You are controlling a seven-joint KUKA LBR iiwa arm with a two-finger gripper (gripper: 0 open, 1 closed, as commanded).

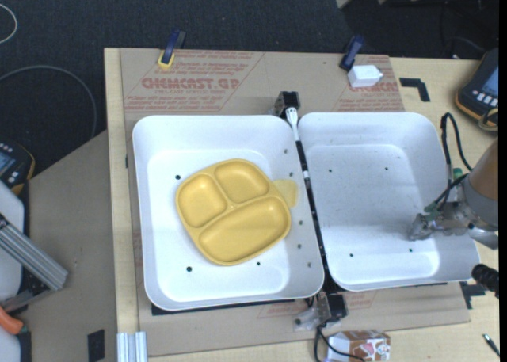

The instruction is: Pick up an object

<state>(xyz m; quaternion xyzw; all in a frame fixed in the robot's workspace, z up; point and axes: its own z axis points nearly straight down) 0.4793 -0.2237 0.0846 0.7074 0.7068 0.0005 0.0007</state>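
So, as far as I can judge, the pick hasn't really started paying off yet: nothing is lifted. The only obvious thing to grab is the yellow plate [233, 211], one of those divided kids' plates with three compartments, two small ones toward the far side and one big one toward the near side. It lies flat in the middle of the left bin [158, 146], turned at a bit of an angle, with a small tab or handle poking out toward the seam between the two bins. Looks like smooth, hard plastic, shallow with a raised rim, so my guess is the rim is the only sensible place to pinch it. Meanwhile the jaws [424, 226] are low over the right bin [372, 162], near its right edge and toward the near corner, well apart from the plate. They're small and a bit blurry against the white floor, so I honestly can't tell how far apart they stand, and I see nothing between them. The arm [483, 194] comes in over the right edge of the desk [238, 75]. Basically everything is left: get across to the left bin, close on the plate, lift.
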